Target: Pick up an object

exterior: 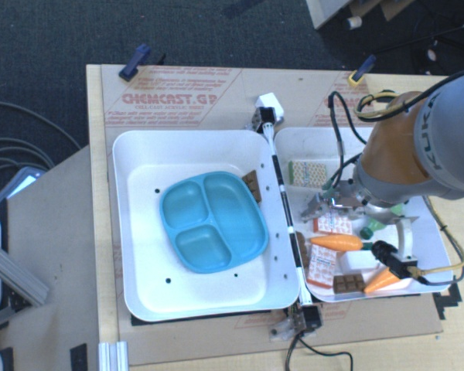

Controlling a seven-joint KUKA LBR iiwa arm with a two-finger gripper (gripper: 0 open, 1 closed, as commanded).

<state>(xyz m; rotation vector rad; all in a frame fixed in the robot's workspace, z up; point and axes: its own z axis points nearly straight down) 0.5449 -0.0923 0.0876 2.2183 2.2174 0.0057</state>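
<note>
From my station I see the arm (417, 149) reaching over the right bin (425, 242), and its hand (348, 199) hangs low above the clutter there; the metal parts at its tip are too small and tangled for me, so I cannot tell how the hand is set, and I see nothing held in it. The nearest good thing to pick is, I think, the carrot (337, 243), which lies across the middle of that bin, just below the hand and touching a red-and-white packet (332, 224). It looks like a plastic toy: smooth, light, stiff, tapered to one end, so it may slip or roll; I would grip it across the thick middle, not at the point. A second carrot (385, 279) lies near the front edge beside a brown block (348, 284) that seems hard and flat. A checkered green-white packet (308, 174) lies at the back and looks thin and hard to pinch. In the left bin (135, 207) a blue tray (213, 221) with three compartments rests flat; it is wide, glossy, awkward for two fingers.
</note>
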